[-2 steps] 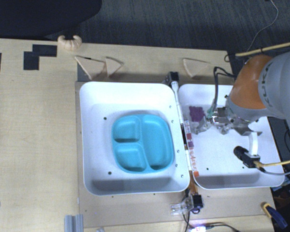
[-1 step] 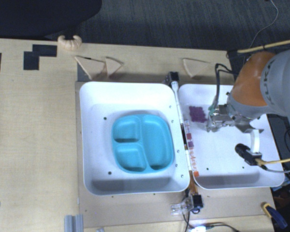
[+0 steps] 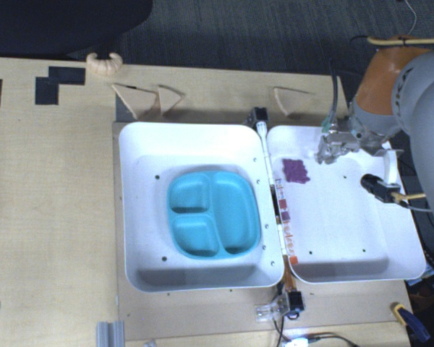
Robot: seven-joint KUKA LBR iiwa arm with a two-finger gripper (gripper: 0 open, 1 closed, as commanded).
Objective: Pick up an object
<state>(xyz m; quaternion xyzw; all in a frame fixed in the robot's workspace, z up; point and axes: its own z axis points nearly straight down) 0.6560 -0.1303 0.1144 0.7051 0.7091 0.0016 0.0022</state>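
Hovering in the right white bin (image 3: 347, 259), the gripper (image 3: 334, 150) – its state I cannot tell – has not yet lifted the small purple object (image 3: 295, 170).

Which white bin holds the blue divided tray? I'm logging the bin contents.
The left bin holds the blue divided tray; the right bin, under the pincer, holds a small purple object.

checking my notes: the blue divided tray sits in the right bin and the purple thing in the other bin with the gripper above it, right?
Not quite. The camera view shows the blue divided tray in the left bin, not the right. The purple thing lies in the right bin, and the gripper is there too, up and to the right of it rather than directly over it.
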